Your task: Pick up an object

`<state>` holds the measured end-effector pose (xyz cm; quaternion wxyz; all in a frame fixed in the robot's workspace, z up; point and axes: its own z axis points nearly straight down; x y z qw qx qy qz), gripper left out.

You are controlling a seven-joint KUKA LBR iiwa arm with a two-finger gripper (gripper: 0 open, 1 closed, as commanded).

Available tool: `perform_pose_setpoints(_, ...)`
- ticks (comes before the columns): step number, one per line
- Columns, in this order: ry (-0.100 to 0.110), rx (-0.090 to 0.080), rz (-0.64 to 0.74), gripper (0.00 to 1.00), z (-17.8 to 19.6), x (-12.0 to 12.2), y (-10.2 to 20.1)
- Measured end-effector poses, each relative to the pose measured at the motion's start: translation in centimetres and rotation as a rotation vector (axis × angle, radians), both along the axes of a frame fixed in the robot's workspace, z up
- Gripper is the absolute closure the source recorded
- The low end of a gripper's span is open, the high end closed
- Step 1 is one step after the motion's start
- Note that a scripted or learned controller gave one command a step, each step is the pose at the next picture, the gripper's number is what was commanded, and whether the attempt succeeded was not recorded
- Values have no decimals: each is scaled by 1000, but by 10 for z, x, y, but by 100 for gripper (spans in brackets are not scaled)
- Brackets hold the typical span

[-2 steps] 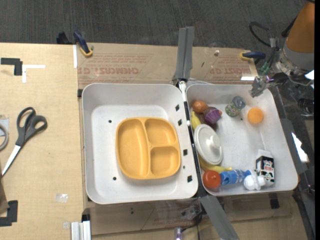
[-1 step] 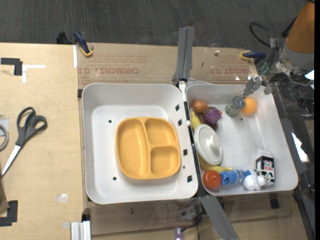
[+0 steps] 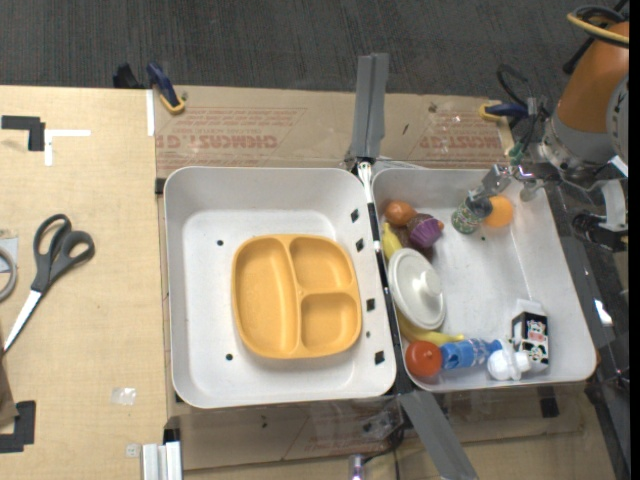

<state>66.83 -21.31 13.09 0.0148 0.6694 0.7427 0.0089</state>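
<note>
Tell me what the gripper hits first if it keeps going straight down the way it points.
Probably the orange ball, lying right at the gripper tip in the right bin; depth is unclear, so it could land on the bin floor beside it.

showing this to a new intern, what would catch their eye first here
The big yellow divided plate stands out first, lying alone in the middle of the left bin. Next comes the clutter in the right bin: a white lid, a purple toy, a red ball and a blue bottle along its left and near sides. At its far right corner the gripper hangs beside an orange ball.
</note>
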Motion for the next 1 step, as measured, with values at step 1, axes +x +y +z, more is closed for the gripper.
perform_pose_setpoints(1, -20, 0, -123, 0, -9, 6, 11)
